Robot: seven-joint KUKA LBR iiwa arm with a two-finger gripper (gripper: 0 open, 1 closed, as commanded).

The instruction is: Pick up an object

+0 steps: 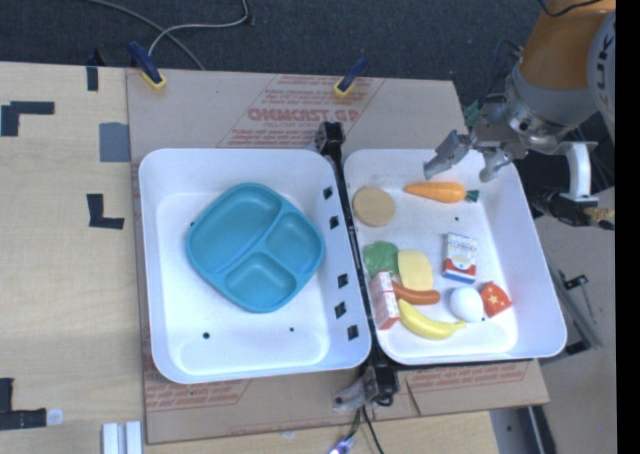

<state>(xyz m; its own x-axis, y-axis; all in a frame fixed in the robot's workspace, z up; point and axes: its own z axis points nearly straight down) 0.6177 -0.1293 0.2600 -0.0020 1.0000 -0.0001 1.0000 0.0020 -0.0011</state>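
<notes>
My gripper [468, 161] hangs over the far edge of the right bin [530, 242], its two fingers spread open with nothing between them. Just below it lies an orange carrot [436, 191]. A round tan cookie [373, 206] sits to the carrot's left. Nearer the front lie a small milk carton [460, 255], a white egg [464, 303], a red strawberry [495, 298], a yellow banana [427, 323], a hot dog [415, 293], a yellow block [414, 267], a green leafy piece [379, 257] and a red-and-white packet [385, 301].
The left bin [165, 242] holds a blue divided plate [256, 246]. Black clips [345, 272] join the two bins along the middle. Cardboard [270, 112] lies under both bins, and yellow clamps [150, 72] pin its far edge.
</notes>
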